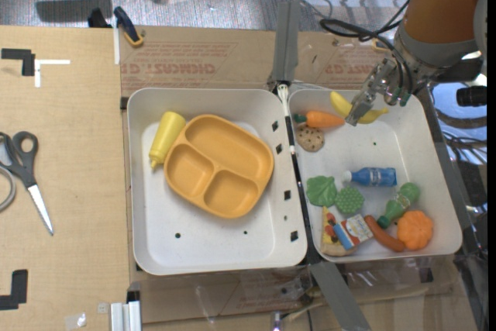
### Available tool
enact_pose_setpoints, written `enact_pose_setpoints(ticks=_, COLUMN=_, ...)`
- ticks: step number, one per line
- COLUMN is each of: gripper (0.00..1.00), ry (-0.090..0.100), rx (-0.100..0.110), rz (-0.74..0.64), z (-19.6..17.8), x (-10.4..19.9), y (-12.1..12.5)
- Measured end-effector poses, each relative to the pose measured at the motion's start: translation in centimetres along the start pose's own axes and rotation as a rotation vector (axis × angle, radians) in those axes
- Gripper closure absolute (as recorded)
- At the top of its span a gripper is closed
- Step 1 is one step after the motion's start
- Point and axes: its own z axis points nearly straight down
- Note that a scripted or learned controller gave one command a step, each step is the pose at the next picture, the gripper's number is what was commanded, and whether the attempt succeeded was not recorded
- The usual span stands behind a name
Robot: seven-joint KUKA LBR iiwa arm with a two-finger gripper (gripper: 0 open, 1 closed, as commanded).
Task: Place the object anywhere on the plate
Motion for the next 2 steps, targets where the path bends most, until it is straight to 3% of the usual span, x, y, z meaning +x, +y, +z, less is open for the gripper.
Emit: enact_pose_setpoints(ticks=2, gripper=1.0, ry=0.003, rx=-0.002, rz=-0.51, z=3.5, x=10.8, y=4.7)
